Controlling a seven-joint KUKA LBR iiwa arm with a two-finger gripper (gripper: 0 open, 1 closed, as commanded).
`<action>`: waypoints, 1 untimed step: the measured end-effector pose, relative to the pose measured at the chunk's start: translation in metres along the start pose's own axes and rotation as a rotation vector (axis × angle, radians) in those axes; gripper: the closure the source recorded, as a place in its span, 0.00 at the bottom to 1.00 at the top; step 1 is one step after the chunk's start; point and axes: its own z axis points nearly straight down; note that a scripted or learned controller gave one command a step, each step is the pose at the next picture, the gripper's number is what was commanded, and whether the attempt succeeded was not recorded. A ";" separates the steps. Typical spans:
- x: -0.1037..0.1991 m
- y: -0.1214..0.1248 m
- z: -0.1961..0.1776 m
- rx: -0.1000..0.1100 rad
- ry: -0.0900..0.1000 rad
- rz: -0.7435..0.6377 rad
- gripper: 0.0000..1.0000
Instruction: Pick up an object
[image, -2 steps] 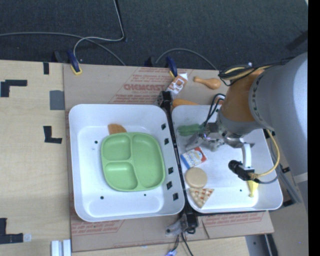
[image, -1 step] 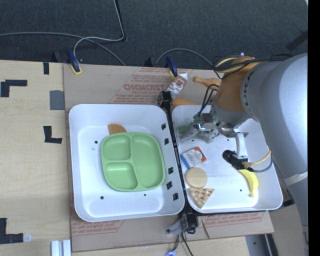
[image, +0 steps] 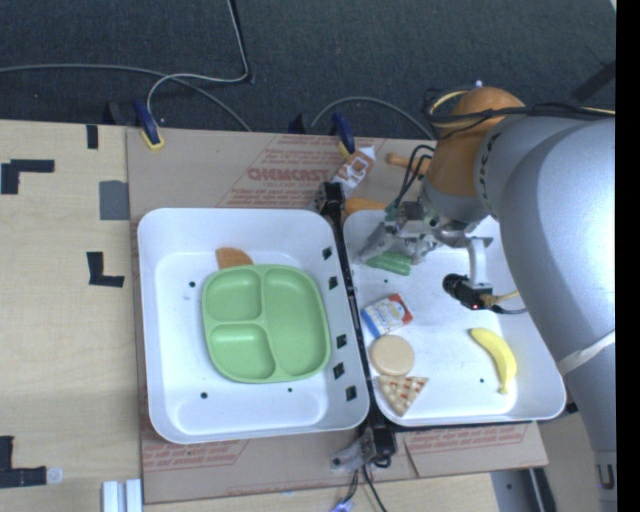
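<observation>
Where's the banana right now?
The banana lies in the right bin, near its right wall toward the front, to the right of the round cookie and below the end effector.

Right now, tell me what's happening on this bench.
A grey KUKA arm with an orange band reaches in from the right, its gripper low over the right white bin, right at a small green object near the bin's far left corner. Nothing is clearly held. That bin also holds a yellow banana, a round tan biscuit, a waffle-patterned wedge and a blue-and-white packet. The left white bin carries a green divided plate.
</observation>
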 end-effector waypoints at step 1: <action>-0.002 0.000 0.000 0.001 -0.001 0.000 0.00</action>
